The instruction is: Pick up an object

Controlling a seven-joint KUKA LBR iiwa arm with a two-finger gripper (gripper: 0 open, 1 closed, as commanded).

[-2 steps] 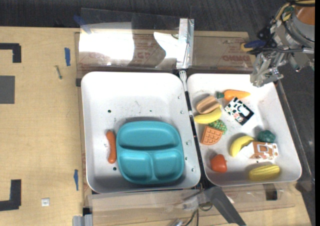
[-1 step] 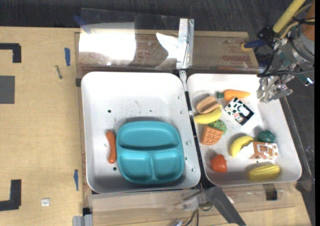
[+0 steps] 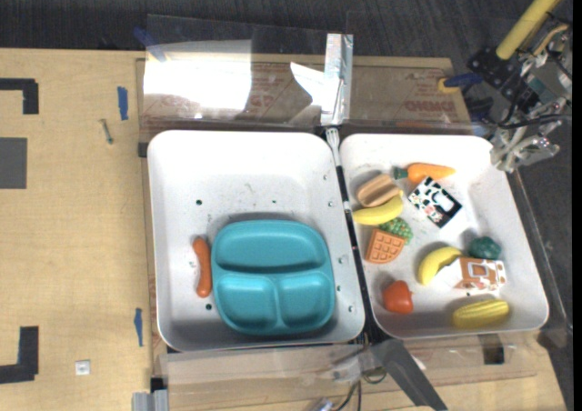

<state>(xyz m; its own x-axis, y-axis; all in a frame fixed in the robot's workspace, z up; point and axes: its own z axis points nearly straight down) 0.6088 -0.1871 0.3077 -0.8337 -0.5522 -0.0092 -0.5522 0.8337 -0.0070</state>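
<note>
The right bin (image 3: 509, 184) holds several toy foods. A carrot (image 3: 429, 171), a hot dog bun (image 3: 377, 189) and a banana (image 3: 378, 212) lie at its back left, beside a black-and-white patterned block (image 3: 435, 201). An orange waffle piece (image 3: 384, 246), a second yellow banana (image 3: 437, 262), a dark green piece (image 3: 484, 246), an orange-and-white box (image 3: 480, 275), a red tomato (image 3: 397, 296) and a yellow corn cob (image 3: 480, 312) lie nearer the front. My gripper (image 3: 522, 144) hangs over the bin's back right corner, apart from all of them, with nothing seen in it.
The left bin (image 3: 182, 173) carries a teal divided tray (image 3: 273, 275) with a red sausage (image 3: 203, 265) beside its left side. A clear plastic sheet and a taped post (image 3: 336, 77) stand behind the bins. Cables and a yellow tube (image 3: 541, 5) crowd the top right.
</note>
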